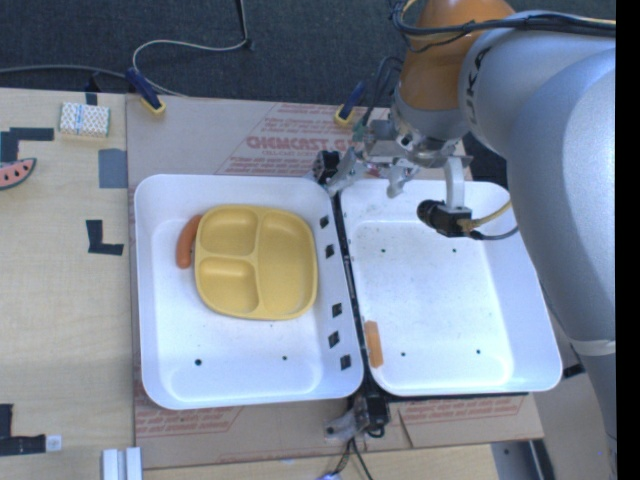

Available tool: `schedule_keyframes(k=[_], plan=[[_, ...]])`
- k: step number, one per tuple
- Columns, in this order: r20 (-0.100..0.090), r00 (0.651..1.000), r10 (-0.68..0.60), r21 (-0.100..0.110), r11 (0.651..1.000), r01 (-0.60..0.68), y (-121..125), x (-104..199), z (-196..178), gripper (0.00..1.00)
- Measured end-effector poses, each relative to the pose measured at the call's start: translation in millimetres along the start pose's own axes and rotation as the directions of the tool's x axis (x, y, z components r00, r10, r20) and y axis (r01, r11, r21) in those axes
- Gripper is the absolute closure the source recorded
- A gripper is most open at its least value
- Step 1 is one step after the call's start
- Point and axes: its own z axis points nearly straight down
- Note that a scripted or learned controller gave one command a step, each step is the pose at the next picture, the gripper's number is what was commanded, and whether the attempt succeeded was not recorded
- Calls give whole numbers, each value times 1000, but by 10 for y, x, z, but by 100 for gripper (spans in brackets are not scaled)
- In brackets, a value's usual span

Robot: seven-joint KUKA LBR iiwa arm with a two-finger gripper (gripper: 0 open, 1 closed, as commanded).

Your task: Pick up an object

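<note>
My gripper (368, 178) hangs over the back left corner of the right bin (520, 318), close to the divider between the bins. Its two fingers stand apart, open, with nothing between them. A small orange carrot-like piece (373, 343) lies in the right bin at its front left, against the divider and well in front of the gripper. In the left bin (160, 358) a yellow divided plate (256, 261) lies flat, and an orange sausage-shaped piece (185, 243) rests against the plate's left edge.
The grey arm with its orange band (450, 28) fills the upper right and overhangs the right bin's back. Black clips (336, 313) line the divider. Cables (180, 48), a blue-yellow clip (145, 88) and a small patterned block (84, 120) lie behind and left of the bins.
</note>
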Motion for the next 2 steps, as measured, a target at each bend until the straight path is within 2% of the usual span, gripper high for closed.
schedule_keyframes(k=[1,2], plan=[[-2,1000,-2,1,1000,2,0,10,-94,100],[-2,1000,-2,1,1000,2,-1,10,-92,0]])
